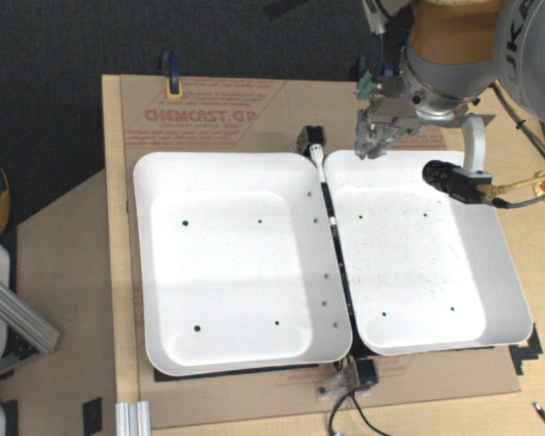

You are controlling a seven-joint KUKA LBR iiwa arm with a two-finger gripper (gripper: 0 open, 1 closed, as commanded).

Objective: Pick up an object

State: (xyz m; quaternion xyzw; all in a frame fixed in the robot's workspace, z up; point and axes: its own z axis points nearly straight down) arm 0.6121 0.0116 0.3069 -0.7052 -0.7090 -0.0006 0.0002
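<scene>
My gripper (pixel 373 145) hangs low over the far left corner of the right white bin (pixel 490 271), close to its back rim. Above it rises the grey wrist with the orange band (pixel 454 16). I see no object between the gripper's tips from this angle. The left white bin (pixel 163 271) lies beside the right one, and both show bare white floors with a few small dark dots.
A black cylindrical part on a white bracket (pixel 452 181), with a cable, juts from the arm over the right bin's far edge. A black clip (pixel 311 139) sits at the far end of the seam between the bins. A blue clamp (pixel 173 69) holds the brown board's back edge.
</scene>
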